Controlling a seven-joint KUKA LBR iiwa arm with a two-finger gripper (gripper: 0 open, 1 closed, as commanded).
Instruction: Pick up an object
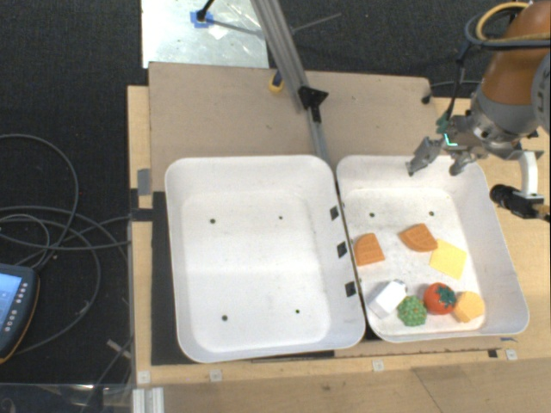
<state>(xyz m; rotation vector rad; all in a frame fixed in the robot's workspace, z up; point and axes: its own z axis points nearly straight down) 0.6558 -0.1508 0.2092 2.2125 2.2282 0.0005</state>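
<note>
My gripper [440, 163] hangs above the far rim of the right bin [482, 198], open, with nothing between its two grey fingers. Below it in that bin lie several toy foods: an orange piece [369, 249] near the left wall, a brown wedge [418, 237], a yellow slice [448, 259], a white block [388, 297], a green broccoli-like piece [412, 311], a red tomato [440, 298] and an orange-yellow chunk [469, 306]. All of them sit in the near half of the bin, well apart from the gripper.
The left bin [185, 231] lies beside the right one, joined by black clips at the shared wall. A grey pole [288, 54] slants in from the top toward the bins' far edge. Cables and a tablet [15, 304] lie on the floor at left.
</note>
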